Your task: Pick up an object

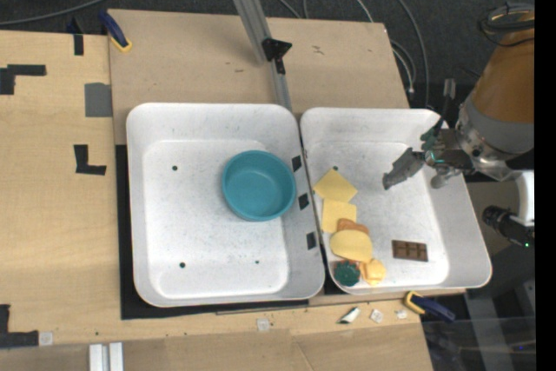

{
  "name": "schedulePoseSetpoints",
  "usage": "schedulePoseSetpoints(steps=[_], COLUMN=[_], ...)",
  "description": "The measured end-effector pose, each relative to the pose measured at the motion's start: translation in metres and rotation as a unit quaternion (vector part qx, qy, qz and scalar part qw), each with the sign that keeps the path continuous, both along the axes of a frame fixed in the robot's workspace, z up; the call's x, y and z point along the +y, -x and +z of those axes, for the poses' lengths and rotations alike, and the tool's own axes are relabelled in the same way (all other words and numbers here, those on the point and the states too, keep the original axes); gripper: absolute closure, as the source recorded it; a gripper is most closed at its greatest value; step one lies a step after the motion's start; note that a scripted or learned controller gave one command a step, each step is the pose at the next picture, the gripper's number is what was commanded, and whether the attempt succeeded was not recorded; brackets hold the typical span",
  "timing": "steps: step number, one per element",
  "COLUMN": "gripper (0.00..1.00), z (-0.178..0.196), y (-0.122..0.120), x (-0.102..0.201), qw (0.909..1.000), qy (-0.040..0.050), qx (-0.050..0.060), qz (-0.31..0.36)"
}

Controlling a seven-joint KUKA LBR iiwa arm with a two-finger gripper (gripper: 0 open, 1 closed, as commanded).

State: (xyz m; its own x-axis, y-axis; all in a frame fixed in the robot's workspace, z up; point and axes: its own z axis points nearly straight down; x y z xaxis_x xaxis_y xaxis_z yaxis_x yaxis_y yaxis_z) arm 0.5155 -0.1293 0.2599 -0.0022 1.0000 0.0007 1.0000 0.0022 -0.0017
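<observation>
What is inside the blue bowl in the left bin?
The blue bowl stands upright in the left bin. Its inside shows just its own blue floor and wall, with no object in it. The bin floor under the bowl is covered.
</observation>
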Motion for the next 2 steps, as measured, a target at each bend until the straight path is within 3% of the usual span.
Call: schedulePoseSetpoints(steps=[1, 2], gripper=[0.0, 0.0], z=[0.0, -0.053], y=[0.0, -0.009], x=[0.0, -0.003], qw=[1.0, 1.0], qy=[0.0002, 0.0003], qx=[0.0, 0.002], qz=[0.0, -0.001])
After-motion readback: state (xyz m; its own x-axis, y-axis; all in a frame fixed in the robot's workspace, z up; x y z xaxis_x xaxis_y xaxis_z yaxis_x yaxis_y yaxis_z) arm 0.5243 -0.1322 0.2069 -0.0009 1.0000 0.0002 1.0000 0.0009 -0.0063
